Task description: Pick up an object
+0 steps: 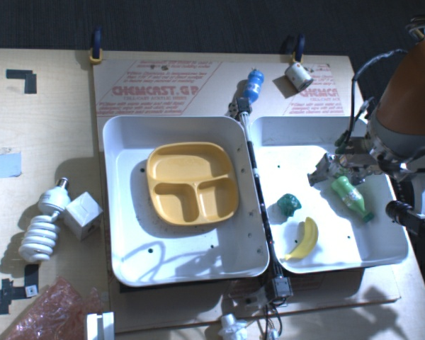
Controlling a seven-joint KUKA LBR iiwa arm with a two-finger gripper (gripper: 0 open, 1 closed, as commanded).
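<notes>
Your likeliest target is the small green plastic bottle (351, 196), lying on its side in the right-hand shallow white bin (326, 261), tilted so that its darker cap end points away from the gripper (338, 168) and its other end sits just below the tool. It looks touching or nearly so, but I cannot tell which, and I cannot tell whether the fingers are wide or narrow; the dark hardware there blurs together. Nothing is visibly held.

Judge the bottle as light, stiff and smooth: a round plastic body that will roll or squirt sideways if pinched off-centre. Take it across the middle of the body, fingers square to its long axis, not at the tapering cap end.

Further from the fingers, toward the bin's centre, sits a small dark green lumpy toy (289, 204), irregular and probably easy to grip. Beyond it, near the front wall, lies a yellow plastic banana (304, 238), curved and slick. Well apart, in the left-hand white bin (120, 190), rests a yellow divided plastic tray (192, 182).
</notes>
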